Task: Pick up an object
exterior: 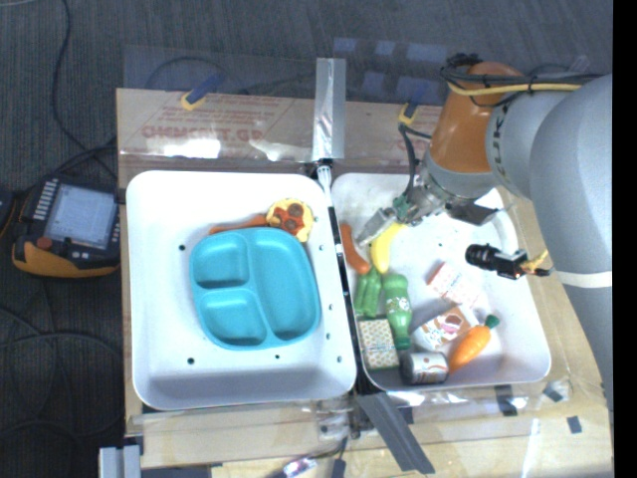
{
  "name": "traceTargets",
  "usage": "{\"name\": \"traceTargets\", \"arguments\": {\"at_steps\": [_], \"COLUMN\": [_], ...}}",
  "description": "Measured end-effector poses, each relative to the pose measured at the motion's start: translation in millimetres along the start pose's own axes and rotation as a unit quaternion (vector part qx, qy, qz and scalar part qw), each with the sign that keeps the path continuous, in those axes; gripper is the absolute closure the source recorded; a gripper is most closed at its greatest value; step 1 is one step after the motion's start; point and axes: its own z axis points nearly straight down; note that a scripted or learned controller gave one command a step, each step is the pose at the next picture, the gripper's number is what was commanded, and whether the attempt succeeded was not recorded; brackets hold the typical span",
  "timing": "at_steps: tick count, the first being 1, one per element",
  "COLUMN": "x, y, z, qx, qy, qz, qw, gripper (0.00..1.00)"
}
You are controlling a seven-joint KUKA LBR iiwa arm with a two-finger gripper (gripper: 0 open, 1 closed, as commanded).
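Two white bins sit side by side; the KUKA arm's gripper [398, 212] hangs low in the right bin [528, 361], at its far-left part. A toy banana [384, 248] lies just near-left of it, long axis running near-to-far. Whether the tool is open cannot be told. No label is readable.

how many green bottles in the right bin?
2, side by side near the bin's left wall: one green bottle by the banana, the other just right of it. More may be hidden beneath the clutter.
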Motion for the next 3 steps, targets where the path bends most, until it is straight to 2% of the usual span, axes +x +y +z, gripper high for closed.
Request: {"name": "traceTargets", "arguments": {"at_steps": [1, 2, 3], "x": [-38.4, 13.1, -29.7], "y": [8.4, -32.5, -26.0], "z": [8.2, 9.2, 10.3], "qx": [0.010, 0.002, 0.002], "qy": [0.005, 0.002, 0.001], "qz": [-0.030, 0.118, 0.221], "qw": [0.9995, 0.9930, 0.9753], "gripper": [0.00, 0.00, 0.00]}}
